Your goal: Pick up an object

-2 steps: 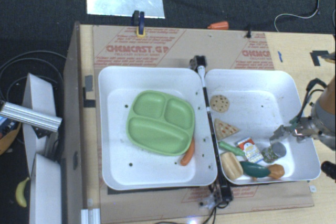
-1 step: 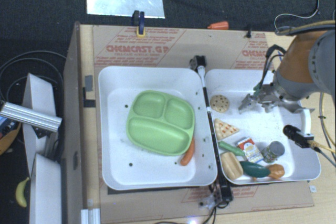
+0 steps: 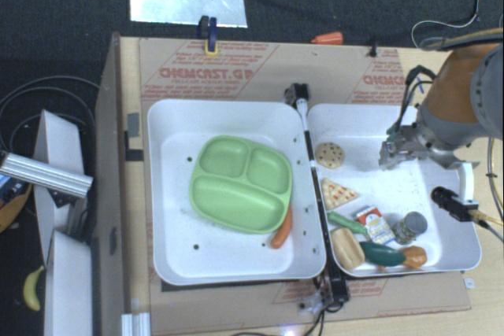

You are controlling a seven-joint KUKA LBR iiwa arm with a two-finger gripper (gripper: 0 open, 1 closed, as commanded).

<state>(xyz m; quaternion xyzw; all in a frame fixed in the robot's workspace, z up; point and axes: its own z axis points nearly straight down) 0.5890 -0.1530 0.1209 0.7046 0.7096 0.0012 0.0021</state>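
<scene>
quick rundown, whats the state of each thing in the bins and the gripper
green tray: right way up in the left bin, nothing in its compartments
carrot: lying against the tray's lower right edge
cookie: flat in the right bin, apart from the rest
pizza slice: lying flat
small can: on its side
gripper: over the right bin, nothing seen in it
</scene>
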